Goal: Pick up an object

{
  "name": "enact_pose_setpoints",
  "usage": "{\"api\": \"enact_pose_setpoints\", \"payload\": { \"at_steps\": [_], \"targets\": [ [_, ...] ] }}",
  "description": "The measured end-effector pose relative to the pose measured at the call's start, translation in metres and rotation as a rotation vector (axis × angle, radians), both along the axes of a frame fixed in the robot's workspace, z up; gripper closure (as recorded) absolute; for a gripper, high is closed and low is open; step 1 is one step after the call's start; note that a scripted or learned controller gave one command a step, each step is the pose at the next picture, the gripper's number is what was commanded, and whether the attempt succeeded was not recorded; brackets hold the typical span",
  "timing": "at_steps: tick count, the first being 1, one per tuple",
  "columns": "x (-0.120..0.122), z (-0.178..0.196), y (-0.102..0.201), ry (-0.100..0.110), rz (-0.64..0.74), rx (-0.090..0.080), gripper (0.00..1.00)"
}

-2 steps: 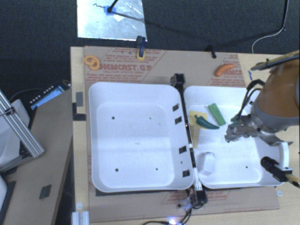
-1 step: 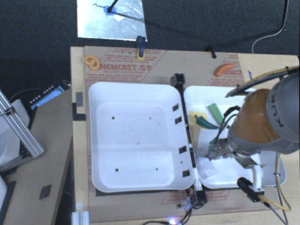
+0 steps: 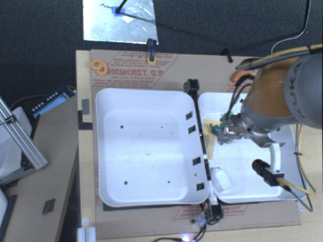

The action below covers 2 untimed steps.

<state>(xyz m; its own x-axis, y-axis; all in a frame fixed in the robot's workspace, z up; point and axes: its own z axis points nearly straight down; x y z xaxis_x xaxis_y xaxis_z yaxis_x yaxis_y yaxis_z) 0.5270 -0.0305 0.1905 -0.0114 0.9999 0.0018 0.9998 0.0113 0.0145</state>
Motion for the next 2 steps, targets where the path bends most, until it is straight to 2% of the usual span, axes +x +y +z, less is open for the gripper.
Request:
{"api": "enact_pose_setpoints", "payload": {
  "at_steps": [1, 2],
  "targets": [
    [0.033, -0.006, 0.037, 0.010, -0.003, 0.000, 1.00],
    [0.080, 0.056, -0.021, 0.003, -0.013, -0.006, 1.00]
  ]
}}
